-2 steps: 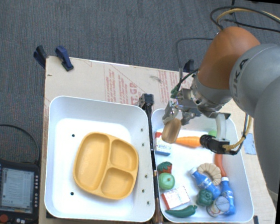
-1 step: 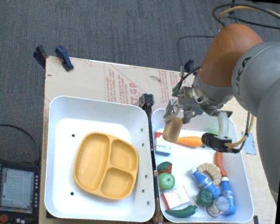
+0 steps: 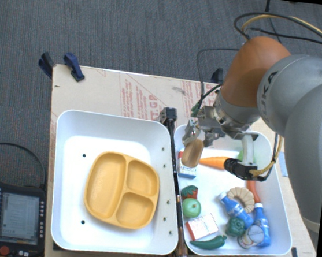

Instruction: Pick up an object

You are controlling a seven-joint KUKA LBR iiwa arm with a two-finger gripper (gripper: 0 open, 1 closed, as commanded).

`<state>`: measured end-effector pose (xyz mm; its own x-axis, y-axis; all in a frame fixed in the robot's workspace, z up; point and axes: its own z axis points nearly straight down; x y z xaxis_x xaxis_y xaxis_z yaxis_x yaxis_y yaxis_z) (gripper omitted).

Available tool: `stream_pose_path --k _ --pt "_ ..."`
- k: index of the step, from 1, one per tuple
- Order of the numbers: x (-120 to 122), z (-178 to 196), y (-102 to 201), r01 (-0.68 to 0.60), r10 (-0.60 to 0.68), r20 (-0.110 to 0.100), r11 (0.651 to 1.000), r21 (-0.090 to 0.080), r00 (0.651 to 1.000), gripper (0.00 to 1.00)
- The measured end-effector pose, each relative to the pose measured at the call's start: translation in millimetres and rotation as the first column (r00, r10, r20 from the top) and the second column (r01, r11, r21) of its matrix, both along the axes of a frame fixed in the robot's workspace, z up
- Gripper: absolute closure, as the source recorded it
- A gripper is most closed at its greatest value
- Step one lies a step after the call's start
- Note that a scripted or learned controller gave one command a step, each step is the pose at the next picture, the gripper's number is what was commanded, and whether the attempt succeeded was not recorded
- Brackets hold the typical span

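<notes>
Here, nearest first:

Pendant: a grey hand-held control unit with a screen [image 3: 15, 213] lies on the carpet at the lower left, its cable looping above it.

Left bin: a shallow white plastic bin [image 3: 74, 126] holds one thing, a yellow three-compartment plastic tray [image 3: 122, 189], lying flat near the bin's middle.

Right bin, near end: a second shallow white bin [image 3: 281, 218] sits just beside the first. Along its near edge lie a dark green toy pepper [image 3: 210, 242], a small white card with red print [image 3: 202, 225], a green toy apple [image 3: 191, 206] with a red-and-green toy strawberry [image 3: 189, 191] just above it, and a heap of blue, teal and tan toy pieces [image 3: 246, 218] to the right.

Right bin, far end: an orange toy carrot [image 3: 220, 161] lies crosswise, near a small blue-and-white box [image 3: 187, 171] by the left wall.

Task thing: a tan cork-like cylinder [image 3: 192, 154] stands upright above the small box, at the left of the right bin's far end.

Gripper: the two-finger metal gripper [image 3: 195, 141] hangs straight over the cylinder's top, touching or nearly so; I cannot tell whether the fingers are spread or closed, nor whether they grip it.

Arm: the grey arm with the orange band [image 3: 255, 64] reaches in from the right.

Bench: a brown cardboard sheet [image 3: 118, 93] lies under both bins, two blue clamps [image 3: 61, 65] at its far left corner.
</notes>
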<state>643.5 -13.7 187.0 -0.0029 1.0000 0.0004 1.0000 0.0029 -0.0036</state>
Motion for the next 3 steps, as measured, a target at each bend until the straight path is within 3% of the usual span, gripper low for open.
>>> stream_pose_path --k 1,2,3 --pt "1 84 51 -0.005 0.005 0.005 1.000 0.001 1.000 1.00" --pt "0 8 74 -0.005 0.005 -0.002 1.000 0.000 1.000 1.00" --pt "-21 17 7 0.003 -0.003 0.000 1.000 -0.001 1.000 1.00"
